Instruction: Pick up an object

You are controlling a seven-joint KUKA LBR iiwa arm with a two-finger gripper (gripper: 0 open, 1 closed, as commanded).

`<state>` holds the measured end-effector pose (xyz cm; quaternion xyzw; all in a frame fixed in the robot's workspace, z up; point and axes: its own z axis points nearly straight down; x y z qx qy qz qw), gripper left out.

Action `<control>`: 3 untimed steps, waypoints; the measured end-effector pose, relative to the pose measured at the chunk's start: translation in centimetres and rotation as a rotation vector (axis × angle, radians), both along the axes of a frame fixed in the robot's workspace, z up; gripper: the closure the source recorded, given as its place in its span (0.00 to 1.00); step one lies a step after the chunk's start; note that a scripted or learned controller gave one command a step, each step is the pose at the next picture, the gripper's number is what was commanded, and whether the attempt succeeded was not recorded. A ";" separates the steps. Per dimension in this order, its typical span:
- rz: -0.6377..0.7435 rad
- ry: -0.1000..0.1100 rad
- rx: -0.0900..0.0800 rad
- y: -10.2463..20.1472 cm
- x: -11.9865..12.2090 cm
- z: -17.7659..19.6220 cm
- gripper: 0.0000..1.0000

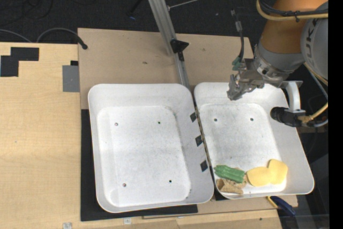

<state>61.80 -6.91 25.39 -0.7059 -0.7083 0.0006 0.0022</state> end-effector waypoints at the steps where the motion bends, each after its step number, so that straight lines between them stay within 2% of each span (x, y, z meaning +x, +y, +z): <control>1: 0.000 0.001 0.000 5.5 -0.3 -1.6 1.00; 2: 0.001 0.000 0.000 11.0 -1.0 -0.9 1.00; 3: 0.000 0.003 -0.001 15.5 -1.0 -2.4 1.00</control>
